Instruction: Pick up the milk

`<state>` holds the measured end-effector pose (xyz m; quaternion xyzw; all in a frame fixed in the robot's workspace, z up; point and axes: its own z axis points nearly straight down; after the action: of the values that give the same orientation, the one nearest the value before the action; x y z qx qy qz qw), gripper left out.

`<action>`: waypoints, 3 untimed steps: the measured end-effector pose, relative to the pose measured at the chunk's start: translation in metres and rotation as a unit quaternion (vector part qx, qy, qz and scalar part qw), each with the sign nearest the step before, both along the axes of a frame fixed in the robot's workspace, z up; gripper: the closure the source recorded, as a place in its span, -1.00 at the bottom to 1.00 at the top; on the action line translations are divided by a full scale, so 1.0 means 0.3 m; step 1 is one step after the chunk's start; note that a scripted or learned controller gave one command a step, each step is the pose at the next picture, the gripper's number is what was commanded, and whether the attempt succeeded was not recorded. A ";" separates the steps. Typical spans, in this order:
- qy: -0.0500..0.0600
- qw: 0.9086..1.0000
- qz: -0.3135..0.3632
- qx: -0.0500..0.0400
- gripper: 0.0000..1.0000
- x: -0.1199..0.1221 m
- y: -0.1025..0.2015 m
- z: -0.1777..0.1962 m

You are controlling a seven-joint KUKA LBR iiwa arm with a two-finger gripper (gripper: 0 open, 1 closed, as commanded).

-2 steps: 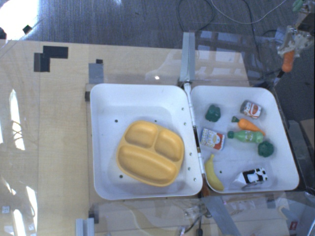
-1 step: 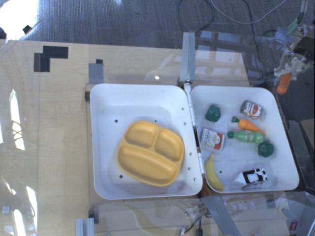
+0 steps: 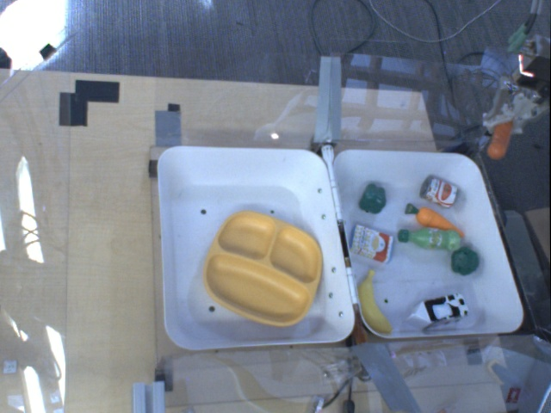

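- Two shallow white bins sit before you: the left bin (image 3: 176, 231) bears a yellow divided plastic plate (image 3: 263, 267).
- Your black-and-white cow-patterned milk carton (image 3: 446, 309) lies on its side at the right bin's (image 3: 504, 256) near corner, beyond a yellow banana (image 3: 372, 303).
- Your gripper (image 3: 516, 101) hangs at upper right, outside the bins; its state cannot be told.

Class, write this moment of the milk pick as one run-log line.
gripper: beyond right bin's far corner | milk: right bin, near corner, untouched | yellow tray: left bin
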<state>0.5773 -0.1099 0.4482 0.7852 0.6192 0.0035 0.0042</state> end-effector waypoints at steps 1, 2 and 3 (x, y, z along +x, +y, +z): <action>0.004 0.998 -0.060 0.001 1.00 0.085 -0.095 -0.269; 0.001 0.998 0.065 -0.001 1.00 0.118 -0.271 -0.036; -0.003 0.998 0.068 -0.003 1.00 0.123 -0.268 0.007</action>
<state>0.6141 -0.1902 0.4503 0.7411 0.6714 0.0040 0.0080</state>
